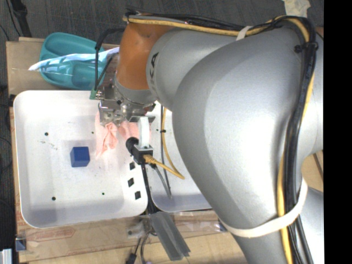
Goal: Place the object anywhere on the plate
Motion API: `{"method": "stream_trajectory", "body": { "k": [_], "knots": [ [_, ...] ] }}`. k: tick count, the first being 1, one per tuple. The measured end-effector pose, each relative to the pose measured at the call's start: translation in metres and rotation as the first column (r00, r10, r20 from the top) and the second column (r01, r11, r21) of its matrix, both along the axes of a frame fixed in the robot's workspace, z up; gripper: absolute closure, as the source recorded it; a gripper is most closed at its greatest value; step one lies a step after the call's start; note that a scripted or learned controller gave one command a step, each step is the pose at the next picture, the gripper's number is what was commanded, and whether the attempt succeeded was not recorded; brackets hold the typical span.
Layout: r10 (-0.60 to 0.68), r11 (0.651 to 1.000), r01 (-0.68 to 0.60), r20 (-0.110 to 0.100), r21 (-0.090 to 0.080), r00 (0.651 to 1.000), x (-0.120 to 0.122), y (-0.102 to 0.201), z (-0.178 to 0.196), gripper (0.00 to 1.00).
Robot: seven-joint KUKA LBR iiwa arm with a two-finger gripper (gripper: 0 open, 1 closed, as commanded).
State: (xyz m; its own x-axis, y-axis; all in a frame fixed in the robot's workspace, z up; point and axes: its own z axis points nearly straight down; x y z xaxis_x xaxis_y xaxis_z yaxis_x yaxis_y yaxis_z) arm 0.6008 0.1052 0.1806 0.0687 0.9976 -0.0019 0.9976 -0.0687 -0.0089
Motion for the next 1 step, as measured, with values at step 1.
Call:
{"method": "stream_trajectory", "body": {
  "k": [1],
  "knots": [
    [0.042, 0.999, -0.042, -0.002, 0.0, 0.999, -0.0303, 0.0529, 0.0241, 1.0]
  ]
}}
